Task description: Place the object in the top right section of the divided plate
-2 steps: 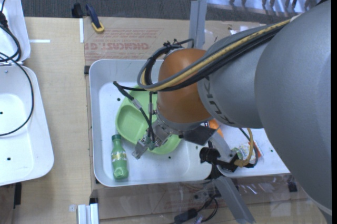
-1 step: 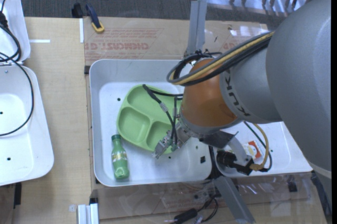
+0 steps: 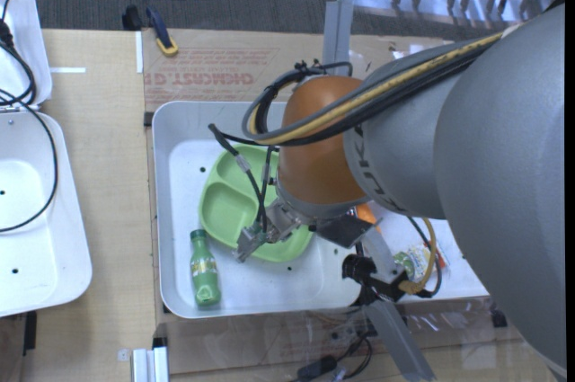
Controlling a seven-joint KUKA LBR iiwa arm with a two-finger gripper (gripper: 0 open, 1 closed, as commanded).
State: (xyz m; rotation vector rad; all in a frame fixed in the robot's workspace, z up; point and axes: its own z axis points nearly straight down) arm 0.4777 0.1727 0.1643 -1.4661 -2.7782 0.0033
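A light green divided plate (image 3: 229, 200) lies in the right white bin (image 3: 175, 191), partly covered by the arm. A green bottle (image 3: 204, 268) with a yellow label lies on the bin floor just below the plate's left end. My gripper (image 3: 254, 238) hangs over the plate's lower rim, beneath the orange band of the wrist. Its tips sit to the right of the bottle, apart from it. A small orange object (image 3: 364, 212) peeks out from under the arm on the right.
Another object (image 3: 415, 263) with a pale label lies at the bin's lower right among black cables. The left white bin (image 3: 36, 218) stands at the far left with a black cable over it. Cardboard (image 3: 216, 70) lies behind the bins.
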